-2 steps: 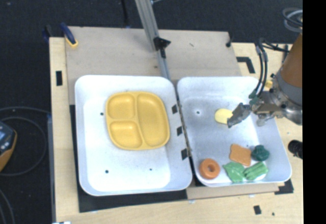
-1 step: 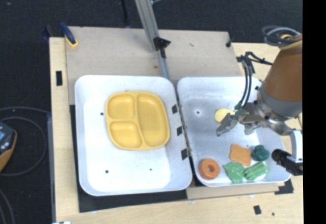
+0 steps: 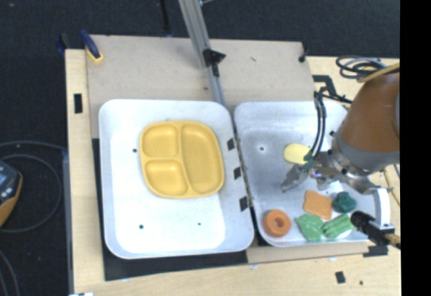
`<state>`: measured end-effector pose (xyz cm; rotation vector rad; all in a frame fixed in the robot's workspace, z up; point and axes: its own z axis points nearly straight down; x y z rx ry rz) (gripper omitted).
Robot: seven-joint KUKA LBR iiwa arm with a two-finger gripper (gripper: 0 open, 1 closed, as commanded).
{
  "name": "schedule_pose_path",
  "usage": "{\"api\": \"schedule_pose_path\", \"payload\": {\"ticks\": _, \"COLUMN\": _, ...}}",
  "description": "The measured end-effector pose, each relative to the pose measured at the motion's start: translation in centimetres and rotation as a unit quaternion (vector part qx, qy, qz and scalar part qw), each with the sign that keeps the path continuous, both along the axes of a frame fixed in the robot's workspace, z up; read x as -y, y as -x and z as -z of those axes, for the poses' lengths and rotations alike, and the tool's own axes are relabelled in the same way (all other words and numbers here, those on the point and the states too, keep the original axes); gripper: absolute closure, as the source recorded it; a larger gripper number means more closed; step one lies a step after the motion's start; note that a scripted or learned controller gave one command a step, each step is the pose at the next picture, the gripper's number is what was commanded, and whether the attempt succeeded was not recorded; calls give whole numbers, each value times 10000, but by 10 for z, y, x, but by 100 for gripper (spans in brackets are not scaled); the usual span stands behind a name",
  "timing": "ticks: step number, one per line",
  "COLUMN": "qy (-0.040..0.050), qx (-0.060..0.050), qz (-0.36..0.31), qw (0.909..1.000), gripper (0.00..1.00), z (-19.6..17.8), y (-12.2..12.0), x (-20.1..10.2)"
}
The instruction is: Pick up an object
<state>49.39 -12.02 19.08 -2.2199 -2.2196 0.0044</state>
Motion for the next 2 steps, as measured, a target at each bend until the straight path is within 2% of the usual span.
{"api": "schedule_pose_path", "payload": {"ticks": 1, "qy": -2, "qx": -2, "qz": 2, "qw": 10000, "gripper": 0, "z": 59, "y": 1, "x": 10}}
{"api": "schedule_pose_path", "payload": {"ticks": 2, "qy": 4, "qx": 34, "qz": 27, "qw": 10000, "gripper": 100, "z": 45, "y": -1, "x": 10}}
